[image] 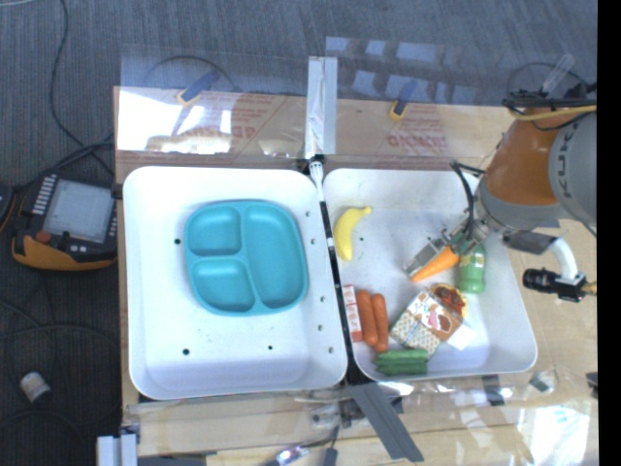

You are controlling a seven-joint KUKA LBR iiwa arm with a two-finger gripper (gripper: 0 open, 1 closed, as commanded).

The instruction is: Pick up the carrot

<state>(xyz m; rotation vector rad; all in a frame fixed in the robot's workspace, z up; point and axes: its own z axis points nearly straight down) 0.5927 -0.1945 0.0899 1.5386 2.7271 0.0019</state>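
The orange carrot [436,264] lies aslant in the middle of the right bin [505,352], its narrow tip pointing down-left. My gripper [441,252] is right at the carrot, reaching down from the grey arm with the orange band [524,168] at the bin's upper right. A grey part of the gripper runs along the carrot's upper-left side and touches or nearly touches it. Whether the carrot is gripped cannot be made out from this angle.
A green bottle [473,273] stands just right of the carrot. A banana [347,231] lies at the bin's upper left, two sausages [372,318], a snack box [431,320] and a green cucumber [402,362] sit below. The left bin [155,357] holds a blue divided plate [245,257].
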